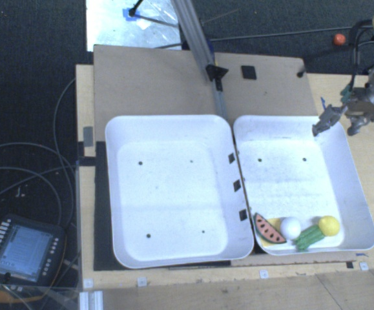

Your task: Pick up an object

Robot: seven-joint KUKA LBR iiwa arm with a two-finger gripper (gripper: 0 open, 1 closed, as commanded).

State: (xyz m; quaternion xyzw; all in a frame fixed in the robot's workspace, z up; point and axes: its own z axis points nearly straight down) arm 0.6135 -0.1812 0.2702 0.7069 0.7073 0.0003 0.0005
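Note:
Several toy foods lie along the front edge of the right bin (342, 173): a watermelon slice (268, 229), a white ball (290, 227), a green piece (310, 236) and a yellow lemon-like piece (329, 225). My gripper (337, 123) hangs over the bin's far right rim, well away from the toys. Its two fingers (320, 124) stand apart with nothing between them.
The left bin (119, 173) sits beside the right one, with a divider and black clips (237, 186) between them. A metal pole (193, 24) slants in from the back. A teach pendant (22, 247) and cables lie on the floor at left.

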